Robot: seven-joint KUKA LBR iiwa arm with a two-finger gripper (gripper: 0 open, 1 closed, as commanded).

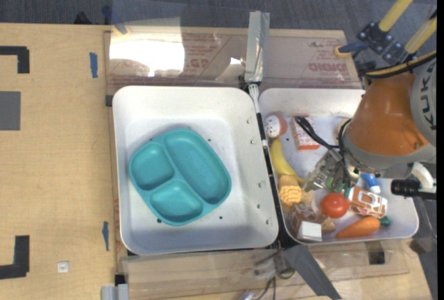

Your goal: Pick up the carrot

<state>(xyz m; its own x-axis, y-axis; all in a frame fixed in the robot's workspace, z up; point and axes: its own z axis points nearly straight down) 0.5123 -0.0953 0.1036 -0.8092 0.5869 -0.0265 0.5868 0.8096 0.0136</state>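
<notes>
You will find the carrot lying at the near edge of the right bin, just beside the tomato, while the gripper hangs above the clutter next to the banana, its grip state impossible to tell.

Two shallow white plastic bins sat on a tan cardboard-coloured bench marked with black angle shapes and small blue tape strips. The left bin held a teal three-compartment plastic plate; the right bin held a tapered orange carrot, a round red tomato, a curved yellow banana and a red-and-white carton. The grey robot arm carried an orange band.
</notes>
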